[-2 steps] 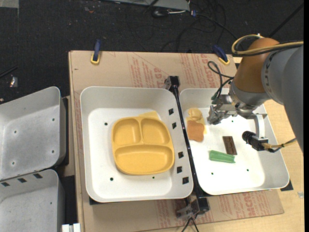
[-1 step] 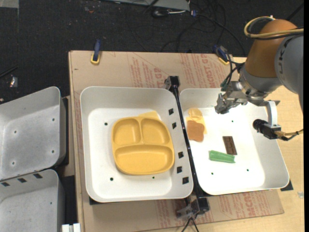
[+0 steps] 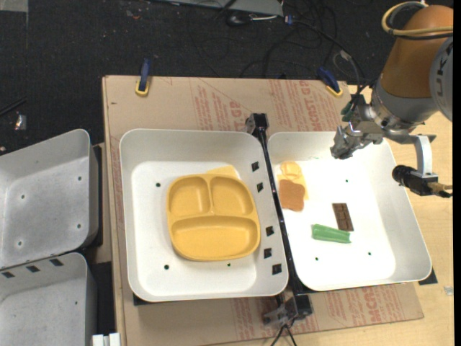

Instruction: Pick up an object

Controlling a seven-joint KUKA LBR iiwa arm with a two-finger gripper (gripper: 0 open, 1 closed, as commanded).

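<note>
The gripper (image 3: 344, 148) hangs at twelve o'clock over the right bin (image 3: 403, 258); I can't tell its state. The green piece (image 3: 330, 233) and brown block (image 3: 343, 217) lie almost touching at six, so it might nudge both.

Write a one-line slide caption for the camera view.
KUKA arm's gripper hovers over right bin holding green piece, brown bar and tan food; yellow tray fills left bin.

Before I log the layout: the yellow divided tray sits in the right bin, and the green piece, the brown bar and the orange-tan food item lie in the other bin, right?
Not quite. The camera view shows the yellow divided tray in the left bin; the green piece, brown bar and orange-tan food item lie in the other, right bin.
</note>
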